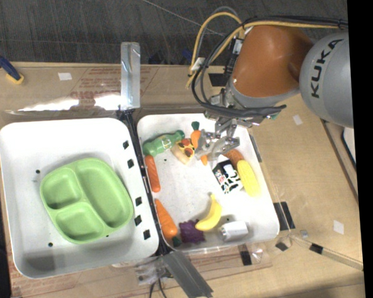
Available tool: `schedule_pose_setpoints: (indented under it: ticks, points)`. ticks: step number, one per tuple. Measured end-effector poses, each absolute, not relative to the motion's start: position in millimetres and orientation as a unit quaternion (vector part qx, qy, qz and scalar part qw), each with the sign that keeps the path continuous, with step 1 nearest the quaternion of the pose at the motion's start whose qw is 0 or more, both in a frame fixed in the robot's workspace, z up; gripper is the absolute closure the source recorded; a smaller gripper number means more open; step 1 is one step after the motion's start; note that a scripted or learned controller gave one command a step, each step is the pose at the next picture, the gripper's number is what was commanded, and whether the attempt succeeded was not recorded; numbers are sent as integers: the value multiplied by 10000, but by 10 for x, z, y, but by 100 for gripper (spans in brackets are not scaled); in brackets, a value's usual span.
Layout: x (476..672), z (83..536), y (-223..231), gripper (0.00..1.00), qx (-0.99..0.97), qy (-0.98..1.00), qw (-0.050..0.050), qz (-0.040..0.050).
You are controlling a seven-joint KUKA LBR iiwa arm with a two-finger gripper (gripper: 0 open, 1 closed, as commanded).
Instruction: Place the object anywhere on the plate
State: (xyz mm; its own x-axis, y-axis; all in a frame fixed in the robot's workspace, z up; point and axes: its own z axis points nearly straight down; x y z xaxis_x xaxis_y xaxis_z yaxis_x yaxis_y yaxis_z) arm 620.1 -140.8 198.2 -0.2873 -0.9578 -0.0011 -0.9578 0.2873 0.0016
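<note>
Your left bin (12,187) holds one green divided plate (85,198). Your right bin (266,216) holds one green bottle (161,143), two orange carrots (153,173), one banana (209,215), one yellow corn cob (247,177), one purple grape bunch (190,232), one white block (234,230) and one black-and-white carton (226,176). The gripper (216,143) hangs over the bin's top; you cannot tell its jaw state or grasp.

The green plate (85,200) looks like smooth, faintly glossy plastic, and so do the two white bins (29,249). The surface (315,188) has a matt, wood-like or cardboard look. The banana (209,215) and the other toy foods seem to be shiny moulded plastic. The arm (327,80) shows satin grey casing and a glossy orange band (263,62). The tool (219,142) appears metallic, though it is blurred.
</note>
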Motion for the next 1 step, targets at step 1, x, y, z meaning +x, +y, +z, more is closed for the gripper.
schedule_pose_setpoints:
  ticks: [1]
  points:
    - [6202,1983,-1407,0,5971,-8022,-1,-9]
